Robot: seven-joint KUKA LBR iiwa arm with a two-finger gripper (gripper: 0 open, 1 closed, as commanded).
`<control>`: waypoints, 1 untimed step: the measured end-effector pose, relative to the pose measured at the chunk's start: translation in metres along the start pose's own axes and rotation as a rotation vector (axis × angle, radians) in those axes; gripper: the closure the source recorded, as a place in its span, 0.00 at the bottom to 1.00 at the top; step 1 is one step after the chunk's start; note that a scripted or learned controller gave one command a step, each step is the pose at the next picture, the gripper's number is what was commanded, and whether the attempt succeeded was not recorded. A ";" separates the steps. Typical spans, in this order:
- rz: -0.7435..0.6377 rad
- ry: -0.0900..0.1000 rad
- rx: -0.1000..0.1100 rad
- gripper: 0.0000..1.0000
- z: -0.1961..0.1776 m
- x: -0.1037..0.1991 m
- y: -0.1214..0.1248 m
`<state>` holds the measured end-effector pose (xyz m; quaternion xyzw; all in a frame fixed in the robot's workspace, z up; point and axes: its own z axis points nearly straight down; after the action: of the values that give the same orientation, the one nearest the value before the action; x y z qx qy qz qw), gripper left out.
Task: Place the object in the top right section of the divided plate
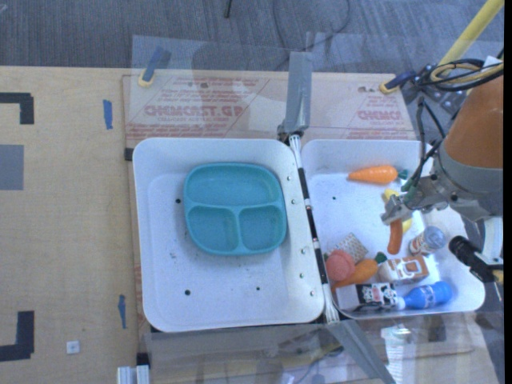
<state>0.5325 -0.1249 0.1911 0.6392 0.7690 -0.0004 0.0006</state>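
One end effector [398,211] over the right bin [336,160], fingers closed on a small orange carrot-like object [395,237] hanging below, among toy foods; teal divided plate [235,207] in left bin [156,238].

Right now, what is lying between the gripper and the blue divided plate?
In the camera view, bare floor of the right bin and the bins' two touching rims lie between the gripper and the plate. No toy sits on that stretch.
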 end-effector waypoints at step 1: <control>-0.113 0.000 -0.002 1.00 -0.051 0.070 0.065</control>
<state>0.5831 -0.0442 0.2416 0.5949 0.8038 0.0004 0.0013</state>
